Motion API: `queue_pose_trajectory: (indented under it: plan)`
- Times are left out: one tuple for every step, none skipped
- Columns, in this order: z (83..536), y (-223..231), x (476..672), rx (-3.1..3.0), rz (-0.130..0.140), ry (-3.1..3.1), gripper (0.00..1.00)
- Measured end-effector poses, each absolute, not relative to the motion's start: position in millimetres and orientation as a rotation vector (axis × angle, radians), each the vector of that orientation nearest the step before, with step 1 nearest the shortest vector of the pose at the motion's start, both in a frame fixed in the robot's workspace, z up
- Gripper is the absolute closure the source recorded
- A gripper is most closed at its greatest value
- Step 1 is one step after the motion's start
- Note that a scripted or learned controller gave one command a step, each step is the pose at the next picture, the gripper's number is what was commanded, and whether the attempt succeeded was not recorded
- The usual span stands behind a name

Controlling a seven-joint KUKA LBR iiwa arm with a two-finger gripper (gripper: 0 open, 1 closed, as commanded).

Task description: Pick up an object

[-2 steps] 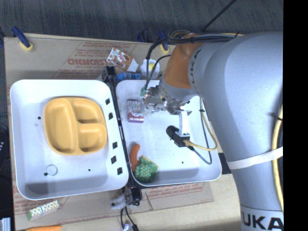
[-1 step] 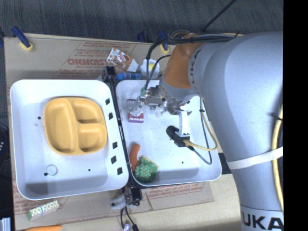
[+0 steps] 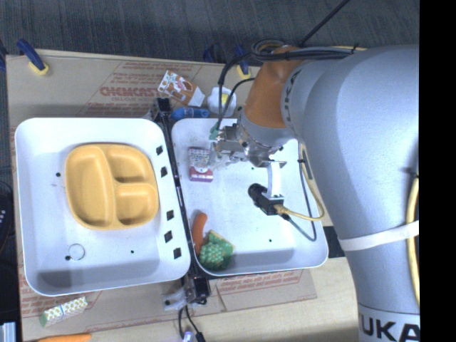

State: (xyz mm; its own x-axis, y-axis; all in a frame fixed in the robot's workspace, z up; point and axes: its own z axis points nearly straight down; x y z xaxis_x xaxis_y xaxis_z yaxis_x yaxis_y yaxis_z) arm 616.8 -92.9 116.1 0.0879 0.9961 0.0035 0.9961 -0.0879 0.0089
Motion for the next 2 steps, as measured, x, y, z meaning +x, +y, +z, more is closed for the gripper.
queue_pose_trajectory:
  plan:
    - [116,-93,616.7,2.314,0.013,2.119,0.00]
    - [96,-95,607.8,2.429,0.006,1.991,0.00]
